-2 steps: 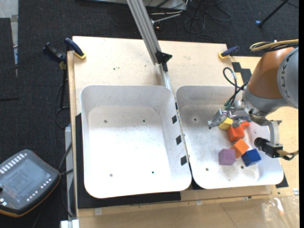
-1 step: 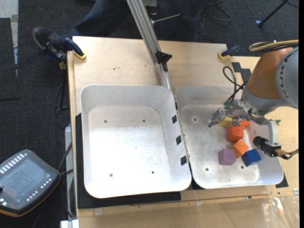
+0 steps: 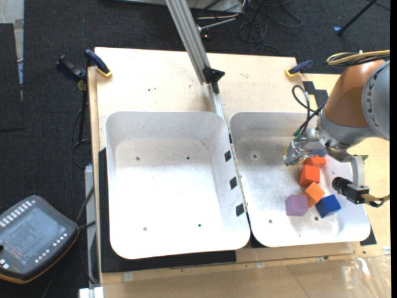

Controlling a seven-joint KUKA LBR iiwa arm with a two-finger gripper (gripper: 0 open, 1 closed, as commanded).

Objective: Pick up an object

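Several small blocks lie in the right bin (image 3: 267,228): an orange block (image 3: 309,175), a second orange block (image 3: 314,192) just below it, a purple block (image 3: 296,205) and a blue block (image 3: 328,205). The arm reaches in from the right, and my gripper (image 3: 299,154) hangs over the bin's right half, just above and left of the upper orange block. A small orange piece (image 3: 317,161) shows right under the wrist. Nothing is visibly held.
The left bin (image 3: 164,185) lies beside the right one, with a metal strut (image 3: 192,33) running from the top down to the divider. Clamps sit at the board's far corners. A handheld pendant (image 3: 31,238) lies at the lower left.
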